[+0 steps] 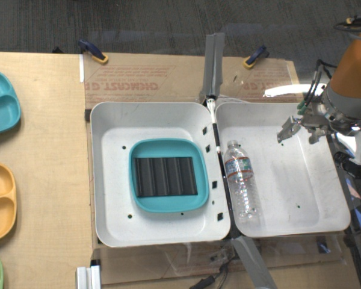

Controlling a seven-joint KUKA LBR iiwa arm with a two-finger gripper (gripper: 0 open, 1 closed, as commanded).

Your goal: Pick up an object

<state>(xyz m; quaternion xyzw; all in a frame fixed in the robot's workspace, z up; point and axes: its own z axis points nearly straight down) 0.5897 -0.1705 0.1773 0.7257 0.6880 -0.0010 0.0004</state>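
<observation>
From the overhead camera view, a clear plastic water bottle (239,178) lies on its side in the right bin (301,212), close against that bin's left wall, its long axis running nearly top to bottom of the view with the cap end toward the far side and the base toward the near edge. The left bin (108,179) holds a teal dish (168,174) with a dark ribbed insert (166,176). The gripper (301,131) hangs over the right bin's far right part, well apart from the bottle, its two fingers spread apart with nothing between them.

Teal tray (168,205) (dark ribbed centre)
</observation>
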